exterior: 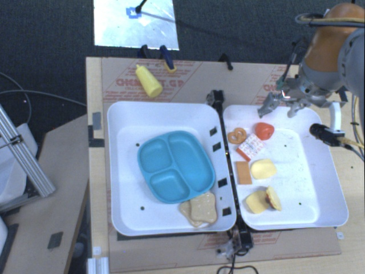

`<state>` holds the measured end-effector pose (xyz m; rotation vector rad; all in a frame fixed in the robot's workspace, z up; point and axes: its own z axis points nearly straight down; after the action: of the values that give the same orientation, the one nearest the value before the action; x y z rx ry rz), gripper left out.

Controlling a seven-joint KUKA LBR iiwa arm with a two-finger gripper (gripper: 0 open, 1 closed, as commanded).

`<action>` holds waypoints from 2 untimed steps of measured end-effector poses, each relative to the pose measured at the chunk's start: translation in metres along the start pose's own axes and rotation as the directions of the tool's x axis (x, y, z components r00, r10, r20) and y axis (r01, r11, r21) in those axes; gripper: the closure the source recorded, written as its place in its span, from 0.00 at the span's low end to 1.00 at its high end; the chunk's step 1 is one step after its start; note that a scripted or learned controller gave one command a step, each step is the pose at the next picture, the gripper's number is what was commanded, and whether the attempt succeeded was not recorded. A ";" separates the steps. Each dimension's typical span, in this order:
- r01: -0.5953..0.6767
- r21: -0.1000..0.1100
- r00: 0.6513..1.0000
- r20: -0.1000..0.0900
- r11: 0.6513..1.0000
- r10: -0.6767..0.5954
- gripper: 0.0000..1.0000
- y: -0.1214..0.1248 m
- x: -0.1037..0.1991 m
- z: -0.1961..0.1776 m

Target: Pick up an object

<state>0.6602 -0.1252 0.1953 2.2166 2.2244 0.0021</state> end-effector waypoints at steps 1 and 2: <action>-0.006 0.007 1.000 0.000 1.000 0.006 0.00 0.005 -0.056 0.118; -0.003 -0.002 1.000 0.001 1.000 0.003 0.00 0.009 -0.083 0.109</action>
<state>0.6694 -0.2077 0.0861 2.2188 2.2190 0.0033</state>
